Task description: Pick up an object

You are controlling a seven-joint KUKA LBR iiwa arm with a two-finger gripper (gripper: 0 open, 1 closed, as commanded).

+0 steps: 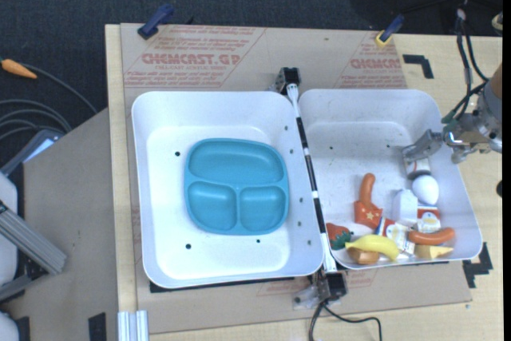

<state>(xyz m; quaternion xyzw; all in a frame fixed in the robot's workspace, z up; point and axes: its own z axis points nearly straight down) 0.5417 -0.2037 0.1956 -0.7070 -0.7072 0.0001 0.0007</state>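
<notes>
A cardboard-topped bench holds two white bins: the left bin [152, 172] holds a blue divided plate [236, 186], while toy foods [399, 231] pile in the right bin's [351, 112] near corner, below the gripper [421, 156], whose opening and contents I cannot tell.

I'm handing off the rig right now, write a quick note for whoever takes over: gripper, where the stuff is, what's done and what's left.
Gripper: low over the right bin, near its right wall, just above the white egg. Nothing visible between its fingers; whether they are open or shut is unclear.
Objects: toy food piled in the right bin's near corner: white egg, banana, sausage, an orange-red piece.
Left bin: holds a blue divided plate.
Done: nothing picked up yet.
Left: close on one object, likely the egg, and lift it.
</notes>
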